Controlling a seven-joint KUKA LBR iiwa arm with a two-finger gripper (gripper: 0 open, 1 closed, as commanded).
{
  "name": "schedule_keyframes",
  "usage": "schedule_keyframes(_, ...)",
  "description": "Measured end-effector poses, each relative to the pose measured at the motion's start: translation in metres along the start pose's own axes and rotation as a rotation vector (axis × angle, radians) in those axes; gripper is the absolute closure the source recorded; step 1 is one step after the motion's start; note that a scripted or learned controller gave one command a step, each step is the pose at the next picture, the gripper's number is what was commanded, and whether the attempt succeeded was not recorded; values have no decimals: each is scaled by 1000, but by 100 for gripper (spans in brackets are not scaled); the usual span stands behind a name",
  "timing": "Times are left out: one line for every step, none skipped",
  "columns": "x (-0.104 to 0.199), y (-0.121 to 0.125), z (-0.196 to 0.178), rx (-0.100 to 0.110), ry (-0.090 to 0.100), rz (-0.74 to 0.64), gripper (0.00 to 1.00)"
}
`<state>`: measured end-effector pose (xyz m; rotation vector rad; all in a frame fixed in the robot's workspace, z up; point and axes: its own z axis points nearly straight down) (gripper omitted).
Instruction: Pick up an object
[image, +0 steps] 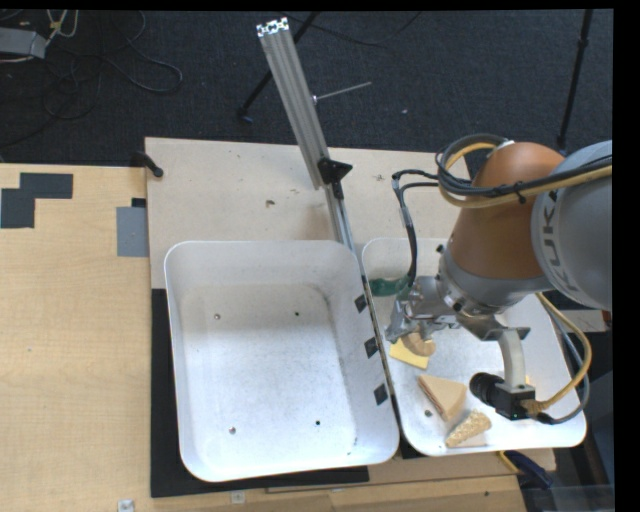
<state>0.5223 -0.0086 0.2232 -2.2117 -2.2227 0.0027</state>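
Reaching into the right bin (560, 345), one gripper (412, 325) hovers over a yellow piece (406, 353). Two tan wedges (446, 396) lie nearby; its grip I cannot tell.

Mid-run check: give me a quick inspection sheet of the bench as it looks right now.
Surface: two white bins side by side; left bin, right bin.
Job's things: tan wedge, yellow piece, crusty piece, green item, all in right bin.
Clutter: nothing seen.
Gripper: gripper low over the yellow piece; grasp unclear.
Cables: black cable and yellow cable on the arm.
Surroundings: slanted metal rail, dark floor.
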Motion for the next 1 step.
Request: schedule_keyframes(61, -5, -8, -3, 0, -1, 100)
